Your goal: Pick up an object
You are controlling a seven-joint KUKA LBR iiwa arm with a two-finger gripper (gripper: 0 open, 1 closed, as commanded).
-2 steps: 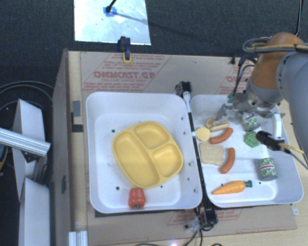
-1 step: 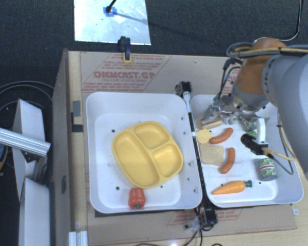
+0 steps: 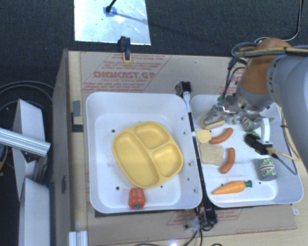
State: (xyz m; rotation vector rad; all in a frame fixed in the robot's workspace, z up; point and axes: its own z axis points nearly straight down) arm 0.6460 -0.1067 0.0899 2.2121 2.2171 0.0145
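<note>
Left bin [image 3: 92, 137]:
- one yellow divided plate [image 3: 147, 154], in the middle
- one red pepper [image 3: 136, 198], at the near wall

Right bin [image 3: 292, 188]:
- one yellow chunk [image 3: 203, 136], against the left wall
- one slice of bread [image 3: 212, 154], just near of the chunk
- far sausage [image 3: 221, 136], beside the chunk
- near sausage [image 3: 228, 160], touching the bread's right edge
- one carrot [image 3: 230, 188], along the near wall
- one green-and-white can [image 3: 267, 168], on the right

My gripper [image 3: 214, 118] is low over the far left corner of the right bin. A tan piece [image 3: 216, 122] lies right under it, and the far sausage is just near of that.

Jaws: I cannot tell whether they are apart or together, nor whether they touch the tan piece. Nothing lies over the sausages, bread or carrot.
</note>
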